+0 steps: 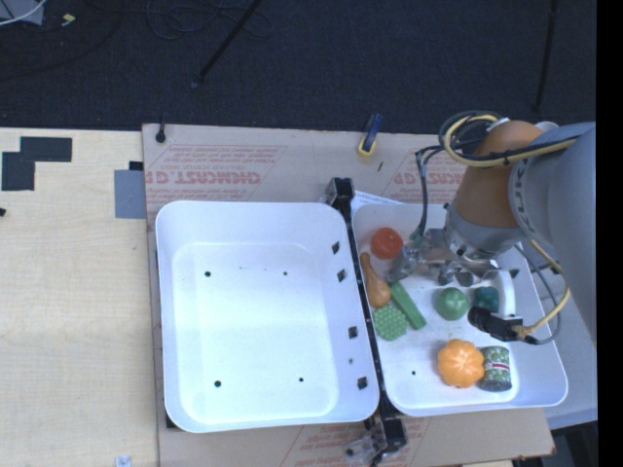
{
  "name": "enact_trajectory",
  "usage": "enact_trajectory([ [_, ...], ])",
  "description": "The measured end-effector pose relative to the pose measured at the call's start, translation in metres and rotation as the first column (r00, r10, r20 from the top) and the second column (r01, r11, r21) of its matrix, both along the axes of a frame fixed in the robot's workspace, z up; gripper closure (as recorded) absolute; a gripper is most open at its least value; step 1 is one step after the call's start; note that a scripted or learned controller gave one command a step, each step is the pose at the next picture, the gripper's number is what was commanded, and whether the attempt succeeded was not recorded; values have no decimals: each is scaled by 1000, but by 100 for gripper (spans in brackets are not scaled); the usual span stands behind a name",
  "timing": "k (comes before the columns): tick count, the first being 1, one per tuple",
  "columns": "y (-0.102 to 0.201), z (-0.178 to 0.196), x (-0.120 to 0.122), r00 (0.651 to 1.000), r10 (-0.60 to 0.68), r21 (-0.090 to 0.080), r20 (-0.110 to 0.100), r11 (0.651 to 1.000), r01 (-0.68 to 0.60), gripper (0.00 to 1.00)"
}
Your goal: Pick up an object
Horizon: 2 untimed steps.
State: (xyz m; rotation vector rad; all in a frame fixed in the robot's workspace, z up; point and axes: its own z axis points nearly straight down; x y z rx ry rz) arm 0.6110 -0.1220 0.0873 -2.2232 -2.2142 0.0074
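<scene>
The right bin holds several toy foods: a red tomato, an orange carrot-like piece, a green waffle-textured block, a green stick, a green round fruit, a teal piece, an orange pumpkin and a small patterned can. My gripper hangs low over the bin's upper middle, just right of the tomato and above the green stick. The wrist hides its tips.
The left bin sits beside the right one, with black clips along the shared edge. A blue-and-yellow clamp stands on the cardboard at the back. Cables loop over the wrist.
</scene>
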Motion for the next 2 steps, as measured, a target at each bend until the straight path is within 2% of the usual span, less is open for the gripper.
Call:
enact_trajectory([
  [1,-2,-1,31,1000,8,3,-10,1000,-8,0],
  [2,12,125,35,1000,6,-1,17,1000,-6,0],
])
